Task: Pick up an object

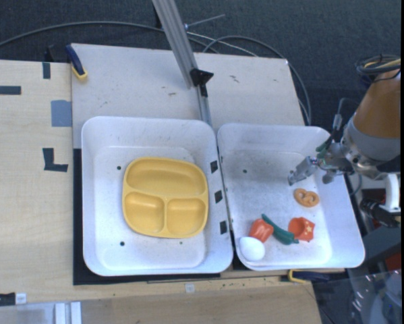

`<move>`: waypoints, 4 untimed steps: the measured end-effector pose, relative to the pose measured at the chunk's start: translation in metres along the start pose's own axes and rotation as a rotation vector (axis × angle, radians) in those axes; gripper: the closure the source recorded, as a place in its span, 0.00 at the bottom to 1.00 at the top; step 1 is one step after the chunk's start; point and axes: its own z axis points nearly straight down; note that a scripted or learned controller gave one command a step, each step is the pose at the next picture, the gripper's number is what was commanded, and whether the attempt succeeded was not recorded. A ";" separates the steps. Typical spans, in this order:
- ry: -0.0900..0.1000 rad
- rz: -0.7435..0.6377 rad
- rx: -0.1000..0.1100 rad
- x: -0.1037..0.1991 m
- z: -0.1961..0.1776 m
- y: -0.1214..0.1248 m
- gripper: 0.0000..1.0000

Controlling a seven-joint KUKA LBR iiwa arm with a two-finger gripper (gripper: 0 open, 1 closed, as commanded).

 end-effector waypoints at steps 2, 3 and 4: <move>0.000 0.000 0.004 0.005 0.047 0.005 0.00; -0.002 0.000 -0.003 0.006 0.097 0.007 0.00; -0.001 -0.001 -0.003 0.006 0.085 0.007 1.00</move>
